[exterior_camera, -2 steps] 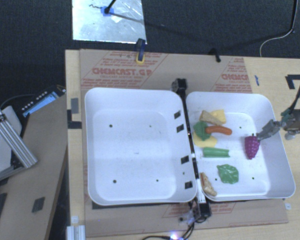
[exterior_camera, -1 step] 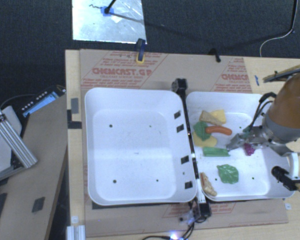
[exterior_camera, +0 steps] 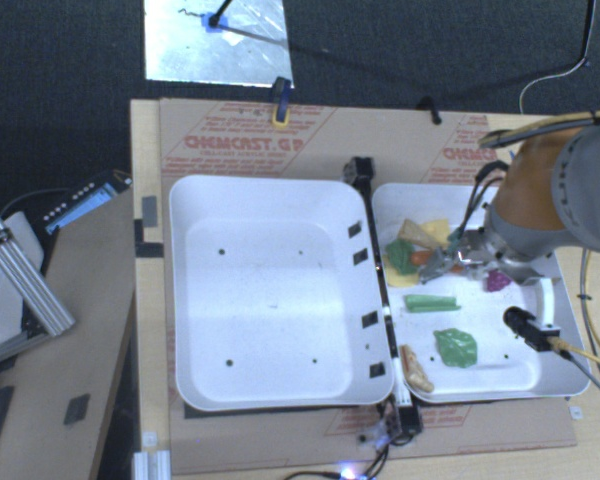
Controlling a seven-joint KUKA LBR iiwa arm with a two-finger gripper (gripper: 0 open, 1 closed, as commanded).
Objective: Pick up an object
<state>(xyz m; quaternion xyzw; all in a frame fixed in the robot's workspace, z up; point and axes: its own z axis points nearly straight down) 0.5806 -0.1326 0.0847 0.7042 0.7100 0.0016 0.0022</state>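
The cardboard sheet under both bins reads "CHEMCAST GP". The left bin adjoins the right bin, the landmark. The arm enters over that bin's far right corner. The gripper sits low at its far left, grip state not discernible, beside yellow and orange-green items. Mid-bin lies a green stick; nearer, a green lump; a purple piece rightward; a tan piece at the near left wall.

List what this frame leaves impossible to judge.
- Gripper in the camera view: too small and blurred to tell its state or a grasp.
- Purple object: partly covered by the arm's wrist.
- Yellow and orange pieces: piled together, shapes unclear.
- Arm: cut off by the right edge.
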